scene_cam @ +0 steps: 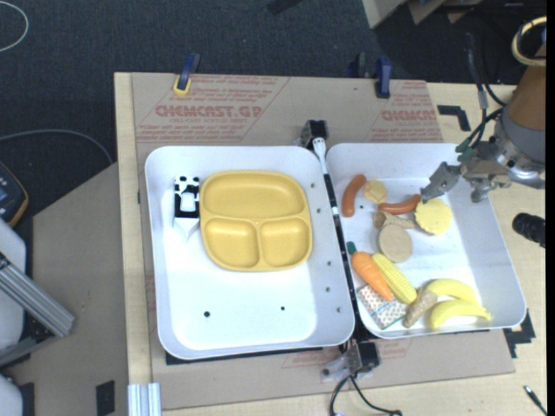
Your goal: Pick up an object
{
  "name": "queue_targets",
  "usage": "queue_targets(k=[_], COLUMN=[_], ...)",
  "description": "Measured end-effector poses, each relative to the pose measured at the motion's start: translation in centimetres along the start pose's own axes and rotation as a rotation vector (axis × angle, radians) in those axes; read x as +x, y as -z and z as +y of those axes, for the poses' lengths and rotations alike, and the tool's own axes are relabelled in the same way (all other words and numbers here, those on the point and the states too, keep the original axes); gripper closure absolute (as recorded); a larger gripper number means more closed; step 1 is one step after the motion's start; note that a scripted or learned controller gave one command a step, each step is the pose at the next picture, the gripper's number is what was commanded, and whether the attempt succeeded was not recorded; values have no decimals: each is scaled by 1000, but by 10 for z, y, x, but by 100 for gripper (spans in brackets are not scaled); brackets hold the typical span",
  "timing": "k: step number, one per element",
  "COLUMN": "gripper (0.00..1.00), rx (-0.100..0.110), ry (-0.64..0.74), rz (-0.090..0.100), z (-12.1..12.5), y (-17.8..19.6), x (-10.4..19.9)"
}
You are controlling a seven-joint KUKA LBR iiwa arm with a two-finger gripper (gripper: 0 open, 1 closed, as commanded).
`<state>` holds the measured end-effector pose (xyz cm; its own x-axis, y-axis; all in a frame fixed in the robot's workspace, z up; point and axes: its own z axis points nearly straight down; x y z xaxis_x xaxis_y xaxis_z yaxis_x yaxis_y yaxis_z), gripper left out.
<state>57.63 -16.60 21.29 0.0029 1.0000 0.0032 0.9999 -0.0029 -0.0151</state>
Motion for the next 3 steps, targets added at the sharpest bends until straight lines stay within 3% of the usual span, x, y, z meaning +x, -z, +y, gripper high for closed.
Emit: queue_targets(k=[1,3], gripper=[0,0], rx=[-14,-9], ry=[3,3], rz=[-3,-1], z=[3,-5], y=[8,-80], x=[0,-3])
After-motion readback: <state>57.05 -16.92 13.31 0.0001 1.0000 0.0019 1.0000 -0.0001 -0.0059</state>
